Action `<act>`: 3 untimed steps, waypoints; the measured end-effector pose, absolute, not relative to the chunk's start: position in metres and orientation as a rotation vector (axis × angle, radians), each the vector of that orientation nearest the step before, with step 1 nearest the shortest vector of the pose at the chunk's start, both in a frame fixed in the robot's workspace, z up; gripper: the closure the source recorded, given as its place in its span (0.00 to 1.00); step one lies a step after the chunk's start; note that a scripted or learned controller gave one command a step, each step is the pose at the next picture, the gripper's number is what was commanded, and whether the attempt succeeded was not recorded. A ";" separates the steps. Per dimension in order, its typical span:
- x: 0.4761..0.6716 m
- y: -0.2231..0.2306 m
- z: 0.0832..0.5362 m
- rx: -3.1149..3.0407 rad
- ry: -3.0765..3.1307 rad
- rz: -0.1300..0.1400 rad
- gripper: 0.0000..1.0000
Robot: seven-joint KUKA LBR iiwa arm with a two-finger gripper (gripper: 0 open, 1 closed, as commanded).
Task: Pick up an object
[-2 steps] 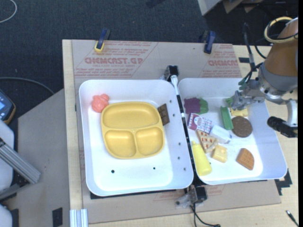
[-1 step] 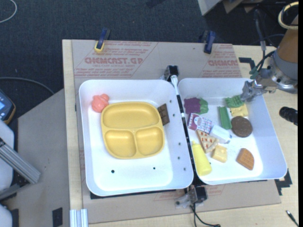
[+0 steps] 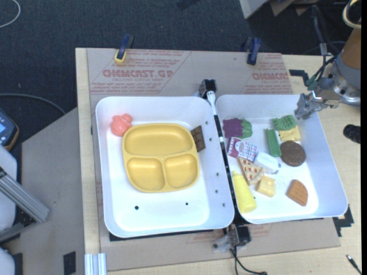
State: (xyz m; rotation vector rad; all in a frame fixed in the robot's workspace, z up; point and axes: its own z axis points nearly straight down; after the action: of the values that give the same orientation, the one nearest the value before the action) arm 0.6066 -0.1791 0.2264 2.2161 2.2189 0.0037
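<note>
Over the far right corner of the right bin (image 3: 335, 179), my pincer (image 3: 304, 109) hangs above the rim, near the green toy (image 3: 284, 123); whether it is clenched or released I cannot tell, and I see nothing in it. Judging by that, nothing is picked yet. Toys crowd this bin's left half; its right side lies barer, giving descent room.

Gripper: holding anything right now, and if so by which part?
Nothing visibly held. The gripper hangs above the right bin's far rim, near the green toy, with no object between its fingers.
</note>
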 end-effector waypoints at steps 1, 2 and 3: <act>0.569 -0.144 0.235 2.220 2.226 0.000 1.00; 0.534 -0.104 0.221 2.222 2.228 -0.001 1.00; 0.504 -0.056 0.216 2.221 2.230 -0.001 1.00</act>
State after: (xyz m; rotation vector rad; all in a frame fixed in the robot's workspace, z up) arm 0.5035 -0.0562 0.2158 2.2210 2.2295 -0.0010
